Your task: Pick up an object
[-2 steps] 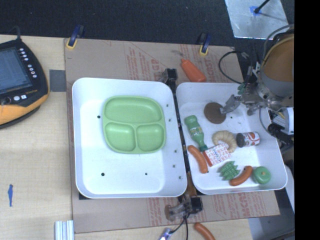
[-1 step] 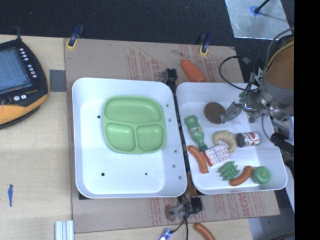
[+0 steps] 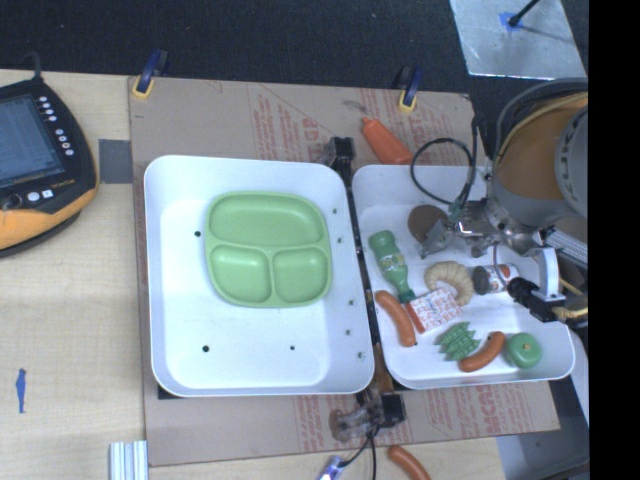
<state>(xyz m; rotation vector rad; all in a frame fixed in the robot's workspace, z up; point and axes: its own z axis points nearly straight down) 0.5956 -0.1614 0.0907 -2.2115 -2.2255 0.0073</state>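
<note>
The right bin (image 3: pixel 372 190) holds several toy foods. Among them are a green bottle (image 3: pixel 388 263), a croissant (image 3: pixel 451 277), a red sausage (image 3: pixel 396 319) and a red-and-white carton (image 3: pixel 436 310). Nearer the front lie a green leafy piece (image 3: pixel 457 341), another sausage (image 3: pixel 483 352) and a round green piece (image 3: pixel 523 349). My gripper (image 3: pixel 446 231) hangs low over the bin's back part, right beside a brown object (image 3: pixel 424 218) that it partly hides. A small dark bottle (image 3: pixel 493 278) lies under the wrist.
The left bin (image 3: pixel 170 298) contains a green divided plate (image 3: pixel 268 248). An orange carrot (image 3: pixel 384 143) lies on the cardboard behind the right bin, and a sausage (image 3: pixel 410 461) lies in front of it. A teach pendant (image 3: pixel 35 163) rests at far left.
</note>
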